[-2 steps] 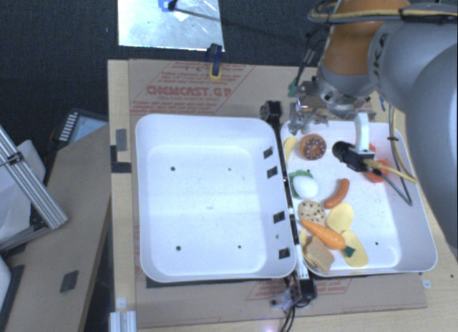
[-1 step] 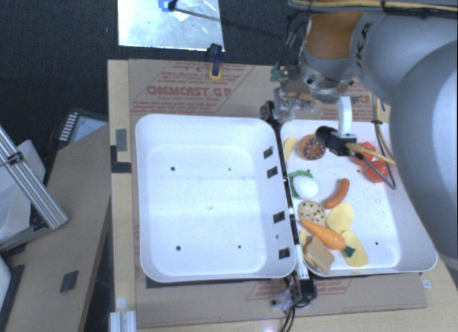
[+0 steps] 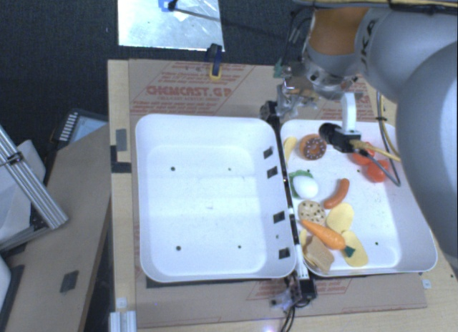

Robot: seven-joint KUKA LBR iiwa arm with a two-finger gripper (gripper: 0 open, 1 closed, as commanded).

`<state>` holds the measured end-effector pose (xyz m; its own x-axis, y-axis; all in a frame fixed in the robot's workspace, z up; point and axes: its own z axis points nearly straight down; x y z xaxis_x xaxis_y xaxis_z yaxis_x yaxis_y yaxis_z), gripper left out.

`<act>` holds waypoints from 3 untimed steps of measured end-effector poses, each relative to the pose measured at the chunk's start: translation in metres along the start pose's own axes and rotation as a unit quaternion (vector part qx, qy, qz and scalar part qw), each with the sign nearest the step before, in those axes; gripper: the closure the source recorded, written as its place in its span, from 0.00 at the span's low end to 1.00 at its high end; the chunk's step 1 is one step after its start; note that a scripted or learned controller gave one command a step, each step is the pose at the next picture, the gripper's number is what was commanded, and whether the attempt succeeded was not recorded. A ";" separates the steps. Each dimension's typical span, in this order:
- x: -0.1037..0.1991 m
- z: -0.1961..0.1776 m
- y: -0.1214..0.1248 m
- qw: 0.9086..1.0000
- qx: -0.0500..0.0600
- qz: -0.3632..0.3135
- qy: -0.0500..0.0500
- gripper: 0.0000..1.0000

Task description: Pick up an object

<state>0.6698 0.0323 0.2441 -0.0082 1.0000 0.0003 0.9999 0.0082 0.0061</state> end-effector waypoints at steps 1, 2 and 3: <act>0.057 -0.028 0.000 1.000 0.001 0.000 0.001 1.00; 0.079 0.022 -0.001 1.000 0.004 0.001 0.000 1.00; 0.075 0.055 -0.001 1.000 0.003 0.003 0.000 1.00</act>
